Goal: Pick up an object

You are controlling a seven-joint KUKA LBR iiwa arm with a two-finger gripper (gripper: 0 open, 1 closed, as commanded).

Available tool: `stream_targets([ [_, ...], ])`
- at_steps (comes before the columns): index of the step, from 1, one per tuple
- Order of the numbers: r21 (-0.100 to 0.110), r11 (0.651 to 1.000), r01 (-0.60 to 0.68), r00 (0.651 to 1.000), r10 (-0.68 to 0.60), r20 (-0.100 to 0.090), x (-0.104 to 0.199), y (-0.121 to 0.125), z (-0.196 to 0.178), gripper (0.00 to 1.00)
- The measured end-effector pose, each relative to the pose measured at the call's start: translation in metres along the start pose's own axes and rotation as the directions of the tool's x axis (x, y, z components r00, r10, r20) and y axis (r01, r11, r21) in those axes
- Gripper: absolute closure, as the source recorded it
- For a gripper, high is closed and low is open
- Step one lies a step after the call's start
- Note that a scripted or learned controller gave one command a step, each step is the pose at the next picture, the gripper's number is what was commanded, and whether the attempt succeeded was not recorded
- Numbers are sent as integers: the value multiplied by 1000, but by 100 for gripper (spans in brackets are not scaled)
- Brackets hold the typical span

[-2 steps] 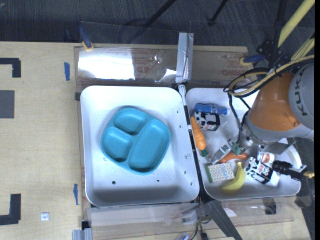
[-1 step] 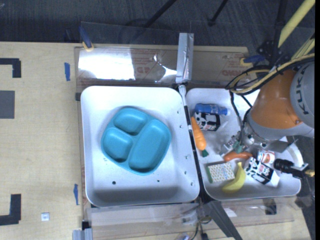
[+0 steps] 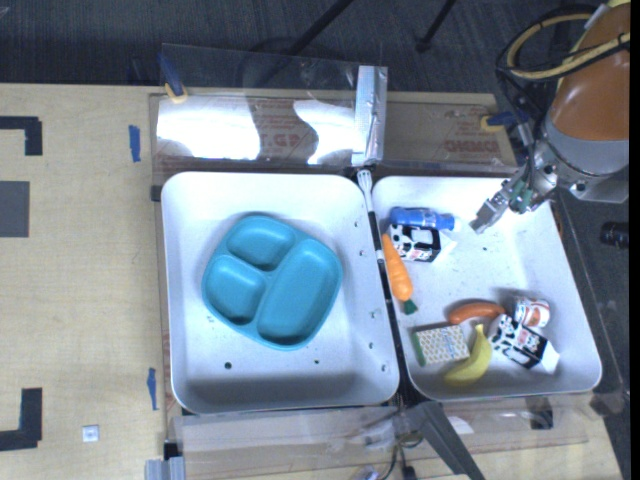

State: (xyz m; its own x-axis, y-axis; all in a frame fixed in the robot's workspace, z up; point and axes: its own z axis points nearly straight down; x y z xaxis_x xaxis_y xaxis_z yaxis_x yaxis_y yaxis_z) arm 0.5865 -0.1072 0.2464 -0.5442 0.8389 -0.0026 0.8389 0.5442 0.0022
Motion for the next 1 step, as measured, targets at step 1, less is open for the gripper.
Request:
stream_targets([
  [1,0,1000,0,1000,0,0,0,0,0,0],
])
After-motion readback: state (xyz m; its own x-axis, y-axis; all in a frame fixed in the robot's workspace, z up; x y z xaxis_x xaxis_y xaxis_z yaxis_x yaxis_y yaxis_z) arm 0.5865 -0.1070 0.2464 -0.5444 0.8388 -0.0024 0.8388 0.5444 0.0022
